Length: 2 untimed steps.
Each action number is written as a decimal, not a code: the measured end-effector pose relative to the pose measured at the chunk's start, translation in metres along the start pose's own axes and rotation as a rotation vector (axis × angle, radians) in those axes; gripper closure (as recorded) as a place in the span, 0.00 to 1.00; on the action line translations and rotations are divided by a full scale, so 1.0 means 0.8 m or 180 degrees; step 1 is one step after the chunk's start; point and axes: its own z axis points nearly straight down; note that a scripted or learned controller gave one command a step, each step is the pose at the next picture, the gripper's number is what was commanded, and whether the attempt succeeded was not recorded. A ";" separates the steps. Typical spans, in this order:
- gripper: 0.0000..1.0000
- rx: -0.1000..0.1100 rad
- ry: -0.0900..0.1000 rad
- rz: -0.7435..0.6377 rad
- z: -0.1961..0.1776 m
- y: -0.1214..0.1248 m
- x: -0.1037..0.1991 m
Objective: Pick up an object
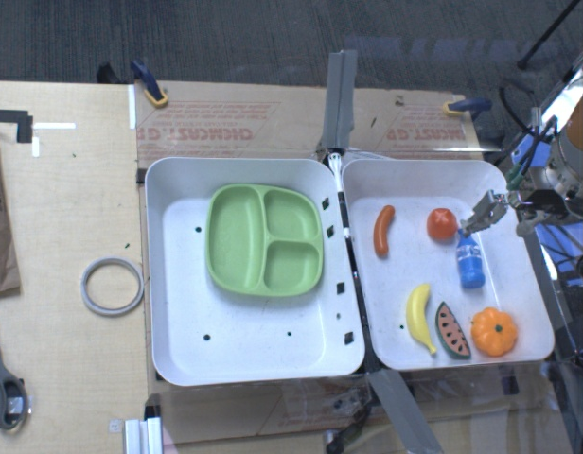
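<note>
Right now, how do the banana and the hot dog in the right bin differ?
The banana is yellow and curved; the hot dog is orange-red and nearly straight. The banana lies near the bin's front edge beside the watermelon slice; the hot dog lies farther back, apart from other items. Both are long, lie flat and run roughly front to back.

At my twelve o'clock, past the two bins, the cardboard sheet [301,121] carries red printing that lies upside down to this view. I can make out blocks of red letters left and right of the upright grey post, but they are too small and inverted to read surely.
</note>
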 end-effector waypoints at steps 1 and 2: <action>0.00 -0.0002 0.0004 0.0009 0.103 0.041 -0.103; 0.00 -0.0016 0.0015 -0.0009 0.232 0.071 -0.089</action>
